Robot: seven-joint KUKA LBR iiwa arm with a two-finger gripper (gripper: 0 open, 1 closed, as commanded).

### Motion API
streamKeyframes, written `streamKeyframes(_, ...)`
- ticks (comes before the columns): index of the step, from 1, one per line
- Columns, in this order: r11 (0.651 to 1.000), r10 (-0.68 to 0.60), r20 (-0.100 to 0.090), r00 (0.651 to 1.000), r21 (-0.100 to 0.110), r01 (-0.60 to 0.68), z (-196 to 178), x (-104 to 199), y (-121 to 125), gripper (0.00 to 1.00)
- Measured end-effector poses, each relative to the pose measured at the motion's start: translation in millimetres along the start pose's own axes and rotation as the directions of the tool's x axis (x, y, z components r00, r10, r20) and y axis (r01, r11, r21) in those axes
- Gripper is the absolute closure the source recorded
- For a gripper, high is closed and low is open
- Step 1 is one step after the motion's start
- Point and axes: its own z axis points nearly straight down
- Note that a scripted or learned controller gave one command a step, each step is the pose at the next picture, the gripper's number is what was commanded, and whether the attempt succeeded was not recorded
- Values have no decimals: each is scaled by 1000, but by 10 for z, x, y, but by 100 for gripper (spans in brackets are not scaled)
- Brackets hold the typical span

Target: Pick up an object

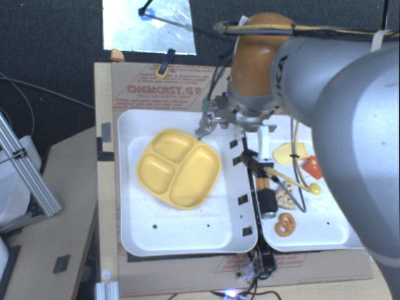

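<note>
Looming closest to the lens, the grey arm (350, 99) fills the right side, and its orange band (259, 52) sits just above the wrist. Below that wrist the tool (212, 122) hangs over the far right part of the left bin (134, 230). It is at or just beside the far edge of the yellow divided plate (179, 167); contact cannot be judged. I cannot tell whether the tool is open or closed, and nothing can be seen in its grip. The plate has three compartments and lies flat, turned at an angle, in the middle of the left bin. Across the divide, the right bin (328, 235) holds small pieces. A brown pretzel (285, 224) lies nearest the front, with a pale waffle-like piece (285, 197) just behind it. A flat yellow piece (289, 152) lies further back, with a red-orange piece (311, 166) just to its right. Both bins rest on a cardboard sheet (162, 89) printed in red lettering, which lies on a tan worktop (69, 186). A small blue and yellow item (165, 63) lies on the cardboard's far edge, and a shiny silver sheet (150, 17) lies beyond it. Dark carpet (50, 36) surrounds the worktop, and an aluminium rail (25, 167) slants in at the left.
</note>
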Motion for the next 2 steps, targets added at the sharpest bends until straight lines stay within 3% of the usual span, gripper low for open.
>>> streamKeyframes(1,1000,-7,-2,1000,8,7,-266,360,-612,0)
streamKeyframes(2,1000,-4,-2,1000,4,4,-362,338,-577,100)
